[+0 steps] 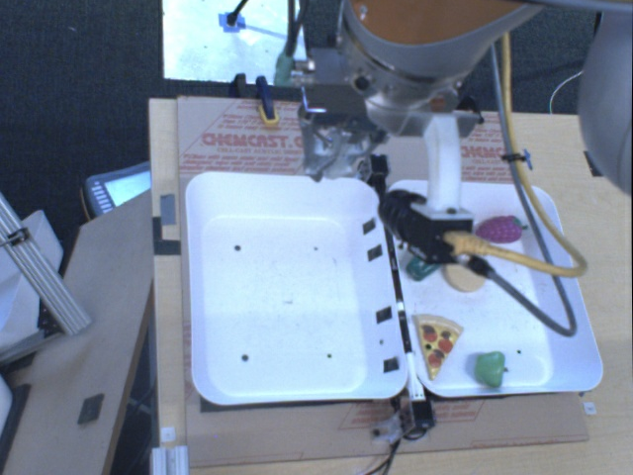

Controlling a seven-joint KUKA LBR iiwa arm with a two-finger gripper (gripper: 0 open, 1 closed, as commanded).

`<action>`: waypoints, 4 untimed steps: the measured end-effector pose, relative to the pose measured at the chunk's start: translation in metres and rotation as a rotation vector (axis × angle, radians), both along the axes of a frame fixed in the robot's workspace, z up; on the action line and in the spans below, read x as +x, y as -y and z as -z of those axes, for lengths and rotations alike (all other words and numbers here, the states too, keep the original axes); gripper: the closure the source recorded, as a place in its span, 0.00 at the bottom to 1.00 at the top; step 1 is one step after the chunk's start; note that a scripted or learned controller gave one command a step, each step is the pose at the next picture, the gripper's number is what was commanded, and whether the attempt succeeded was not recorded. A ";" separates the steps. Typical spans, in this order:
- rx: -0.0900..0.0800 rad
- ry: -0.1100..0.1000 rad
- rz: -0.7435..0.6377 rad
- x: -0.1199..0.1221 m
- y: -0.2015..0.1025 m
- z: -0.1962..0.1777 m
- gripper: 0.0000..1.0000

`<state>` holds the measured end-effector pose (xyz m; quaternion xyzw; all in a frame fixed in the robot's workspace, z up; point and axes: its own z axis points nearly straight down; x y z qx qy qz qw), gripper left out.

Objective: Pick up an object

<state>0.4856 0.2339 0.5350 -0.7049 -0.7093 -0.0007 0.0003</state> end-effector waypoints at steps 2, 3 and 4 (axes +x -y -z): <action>0.002 0.002 0.000 0.001 0.000 -0.011 1.00; 0.001 0.002 0.000 0.001 0.000 -0.011 0.00; 0.003 0.004 -0.001 0.001 0.000 -0.023 1.00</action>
